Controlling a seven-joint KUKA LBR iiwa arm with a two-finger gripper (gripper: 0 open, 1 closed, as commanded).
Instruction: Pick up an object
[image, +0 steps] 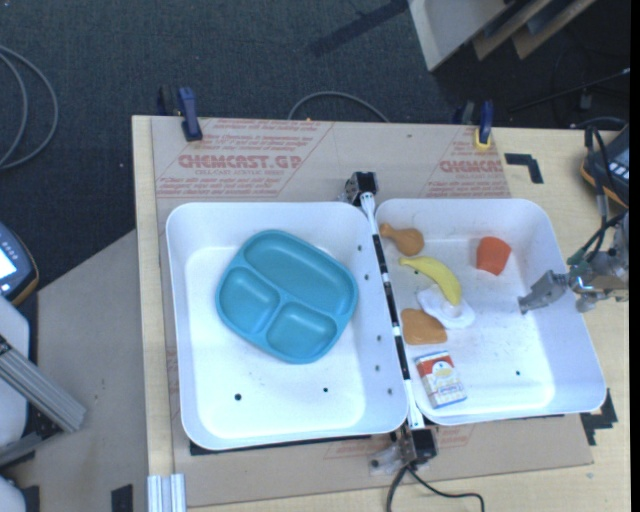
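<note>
Your nearest target, the orange cup (492, 254), stands upright in the right bin (560, 385), apart from the banana (436, 277). Your claw (538, 294) hangs just beside it; I cannot tell its opening. Centre above before descending.

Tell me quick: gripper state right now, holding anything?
Gripper: over the right bin, nothing visibly between its fingers; open or shut cannot be told.
</note>
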